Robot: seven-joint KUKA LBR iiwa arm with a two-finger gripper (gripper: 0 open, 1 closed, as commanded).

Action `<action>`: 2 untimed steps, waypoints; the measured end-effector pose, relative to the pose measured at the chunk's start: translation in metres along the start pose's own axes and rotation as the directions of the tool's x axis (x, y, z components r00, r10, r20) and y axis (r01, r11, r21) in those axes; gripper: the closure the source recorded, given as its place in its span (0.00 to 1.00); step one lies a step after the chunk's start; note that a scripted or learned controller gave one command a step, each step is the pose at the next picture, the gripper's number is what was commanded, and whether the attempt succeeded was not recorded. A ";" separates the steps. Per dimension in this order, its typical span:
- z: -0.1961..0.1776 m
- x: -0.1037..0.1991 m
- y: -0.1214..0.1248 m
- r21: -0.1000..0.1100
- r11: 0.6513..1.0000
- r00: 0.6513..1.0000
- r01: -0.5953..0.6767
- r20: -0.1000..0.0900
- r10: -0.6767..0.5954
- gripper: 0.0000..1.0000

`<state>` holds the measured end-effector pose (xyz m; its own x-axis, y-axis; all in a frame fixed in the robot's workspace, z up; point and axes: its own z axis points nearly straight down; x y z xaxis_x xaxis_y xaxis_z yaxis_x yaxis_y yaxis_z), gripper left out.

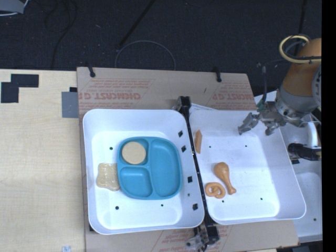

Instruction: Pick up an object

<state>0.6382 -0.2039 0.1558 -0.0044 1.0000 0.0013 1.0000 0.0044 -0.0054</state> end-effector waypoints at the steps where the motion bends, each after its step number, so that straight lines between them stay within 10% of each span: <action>1: 0.043 0.001 0.002 0.001 1.000 1.000 0.001 0.000 -0.001 0.00; 2: 0.030 0.001 0.003 -0.003 1.000 1.000 0.003 0.001 -0.003 1.00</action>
<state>0.6409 -0.2029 0.1256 -0.0076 1.0000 0.0006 1.0000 0.0076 -0.0021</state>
